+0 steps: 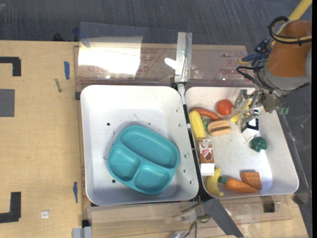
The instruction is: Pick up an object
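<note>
Bench: a light wooden board is lying across the left of the view, carrying black corner marks and small strips of blue tape.
Floor: dark grey carpet is running along the twelve o'clock edge.
Clear screen: a see-through panel is standing behind the bins, catching glare, with a metal strip at its middle.
Left bin: it is sitting at the centre of the view and holding a teal divided plate toward its six o'clock side.
Right bin: it is sitting just beside the left bin at three o'clock and holding toy food.
Toy food: a corn cob, a hot dog and a red tomato are clustering at the bin's ten to twelve o'clock part; a green piece is lying toward three o'clock; a brown packet is lying along nine o'clock; a banana, a carrot and an orange block are lying at six o'clock.
Arm: its grey body with the orange band is reaching in from two o'clock.
Gripper: it is hanging over the right bin's one o'clock part, just beside the tomato and hot dog; how far it is open cannot be told, and nothing is visibly held between its fingers.
</note>
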Controlling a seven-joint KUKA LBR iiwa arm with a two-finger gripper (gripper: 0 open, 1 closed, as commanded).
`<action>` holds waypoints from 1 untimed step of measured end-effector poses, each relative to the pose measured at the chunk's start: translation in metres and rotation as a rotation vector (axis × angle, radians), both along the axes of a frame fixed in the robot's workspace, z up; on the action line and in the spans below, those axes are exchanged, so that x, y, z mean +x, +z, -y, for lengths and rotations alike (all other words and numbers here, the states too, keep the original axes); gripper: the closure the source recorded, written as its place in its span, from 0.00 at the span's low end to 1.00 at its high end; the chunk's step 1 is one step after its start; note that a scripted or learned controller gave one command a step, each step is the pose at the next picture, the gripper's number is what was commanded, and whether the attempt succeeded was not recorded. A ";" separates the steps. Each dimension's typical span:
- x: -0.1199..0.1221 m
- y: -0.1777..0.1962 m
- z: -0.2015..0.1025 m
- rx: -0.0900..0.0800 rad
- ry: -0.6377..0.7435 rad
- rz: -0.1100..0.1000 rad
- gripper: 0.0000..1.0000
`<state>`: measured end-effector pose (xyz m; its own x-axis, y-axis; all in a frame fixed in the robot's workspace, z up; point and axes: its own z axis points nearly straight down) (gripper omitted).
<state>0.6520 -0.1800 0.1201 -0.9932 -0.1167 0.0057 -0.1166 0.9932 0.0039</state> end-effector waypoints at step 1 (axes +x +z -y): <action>0.019 0.121 -0.078 -0.003 0.026 0.028 1.00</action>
